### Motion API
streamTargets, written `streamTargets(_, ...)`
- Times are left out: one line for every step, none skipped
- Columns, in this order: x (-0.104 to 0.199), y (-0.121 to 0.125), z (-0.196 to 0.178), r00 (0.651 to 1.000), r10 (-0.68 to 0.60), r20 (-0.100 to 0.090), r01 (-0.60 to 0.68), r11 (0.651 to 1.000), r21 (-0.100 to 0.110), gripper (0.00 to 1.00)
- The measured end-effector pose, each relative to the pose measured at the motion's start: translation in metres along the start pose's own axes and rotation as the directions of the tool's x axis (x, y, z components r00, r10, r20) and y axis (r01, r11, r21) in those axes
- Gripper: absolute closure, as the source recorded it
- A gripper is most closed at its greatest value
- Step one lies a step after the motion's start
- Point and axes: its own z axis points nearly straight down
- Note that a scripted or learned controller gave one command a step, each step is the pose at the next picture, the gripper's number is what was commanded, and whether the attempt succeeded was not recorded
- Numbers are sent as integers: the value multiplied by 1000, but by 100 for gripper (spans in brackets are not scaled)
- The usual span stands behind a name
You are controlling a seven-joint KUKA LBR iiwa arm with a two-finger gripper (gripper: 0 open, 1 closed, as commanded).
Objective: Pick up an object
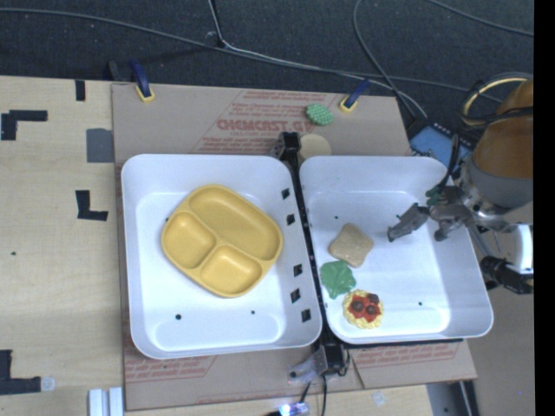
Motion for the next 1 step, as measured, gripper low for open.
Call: streamTargets(0,3,-7,1000,-4,3,4,1000,-12,0)
